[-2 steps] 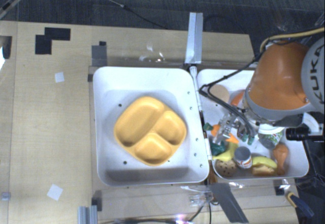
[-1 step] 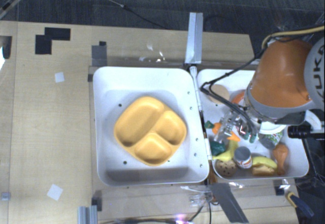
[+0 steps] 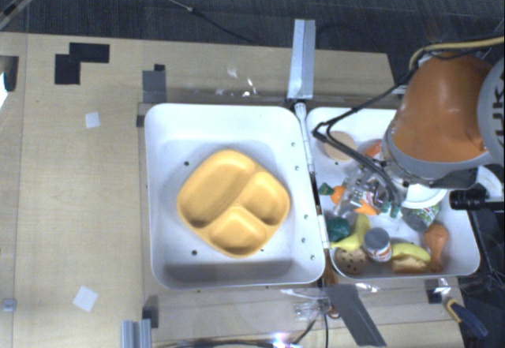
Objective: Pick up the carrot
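Pale wood bench fills my feed, dark floor along the top, black tape marks top left. From the gripper outward: it sits low in the right bin, metal parts over the clutter; can't tell from here how it's set. Above it the orange band and grey wrist block much of that bin.

Carrot: small orange bit w/ a green tip, just left of the gripper, near the bin's left wall. Can't tell if it's touching anything of the tool.

Round it: teal piece, yellow banana, small jar w/ grey lid, brownish-orange item at right, cookie-like disc.

Left bin holds a yellow divided dish, three wells. Black cable loops over to the arm. White letters on the arm's far right edge, cut off, unreadable.
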{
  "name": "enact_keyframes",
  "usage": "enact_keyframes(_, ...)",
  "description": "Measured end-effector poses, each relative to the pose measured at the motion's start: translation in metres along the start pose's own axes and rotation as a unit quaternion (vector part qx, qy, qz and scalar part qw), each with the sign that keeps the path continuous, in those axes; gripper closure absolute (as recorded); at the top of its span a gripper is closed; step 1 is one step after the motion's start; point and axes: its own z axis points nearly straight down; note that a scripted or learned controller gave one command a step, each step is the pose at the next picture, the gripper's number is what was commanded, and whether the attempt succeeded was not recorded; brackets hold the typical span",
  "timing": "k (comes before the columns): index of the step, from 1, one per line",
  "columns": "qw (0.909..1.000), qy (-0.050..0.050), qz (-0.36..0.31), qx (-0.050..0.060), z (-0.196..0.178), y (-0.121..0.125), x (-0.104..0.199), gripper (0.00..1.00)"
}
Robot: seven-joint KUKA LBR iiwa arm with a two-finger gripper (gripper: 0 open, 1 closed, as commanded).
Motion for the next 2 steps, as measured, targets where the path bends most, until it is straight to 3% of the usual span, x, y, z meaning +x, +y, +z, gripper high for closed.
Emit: enact_keyframes(2,0.9999,-0.006,-0.007,-0.003,-0.022,0.004,-0.004,1.00)
